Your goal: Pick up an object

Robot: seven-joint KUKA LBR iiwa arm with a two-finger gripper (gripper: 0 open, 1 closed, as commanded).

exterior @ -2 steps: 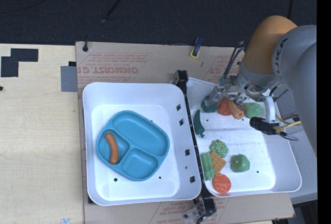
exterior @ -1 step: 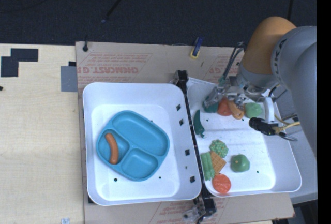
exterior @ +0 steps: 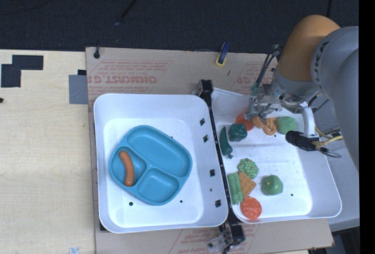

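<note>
Dark carpet lies behind the bench. I see my gripper point(exterior: 258, 111) low in the right bin point(exterior: 319, 200), but I can't tell its state; the wrist hides it. Beneath sit small orange pieces point(exterior: 265, 124), too jumbled to read. Left bin's blue tray point(exterior: 170, 159) holds a sausage point(exterior: 127, 167), lengthwise near-to-far.

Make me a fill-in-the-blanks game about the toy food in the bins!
1. The blue tray lies in the ____ bin.
2. The one food on the tray is an orange ____.
3. The green pepper lies in the ____ bin.
4. The gripper hangs over the ____ bin.

Missing words: left; sausage; right; right
</note>
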